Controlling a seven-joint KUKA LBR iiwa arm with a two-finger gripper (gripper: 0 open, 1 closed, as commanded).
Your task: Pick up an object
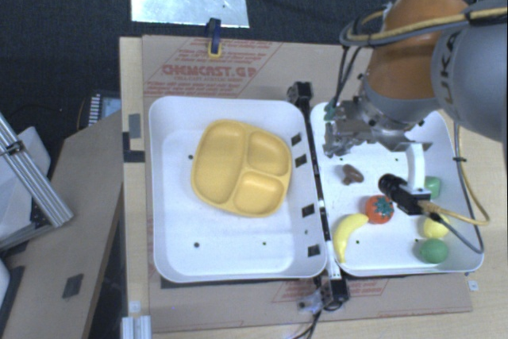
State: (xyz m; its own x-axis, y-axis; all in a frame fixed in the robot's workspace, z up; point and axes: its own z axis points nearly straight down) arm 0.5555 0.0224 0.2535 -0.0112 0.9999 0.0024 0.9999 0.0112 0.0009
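Arm: it is extended in from the right over the right bin (373, 262).
Gripper (340, 140): it is seen above the bin's upper-left part; the jaw state cannot be told, and nothing is seen held.
Objects: a brown piece (351, 174), tomato (379, 209), banana (348, 234), lemon (434, 229) and green ball (433, 251) are spread across the right bin.
Left bin (171, 250): a yellow divided plate (240, 167) is held in it.

A small brown lump (352, 173), a curved yellow banana (347, 233) and a red tomato-like ball (379, 209) lie in the right white bin (381, 262). A green ball (433, 251) sits near its front corner.
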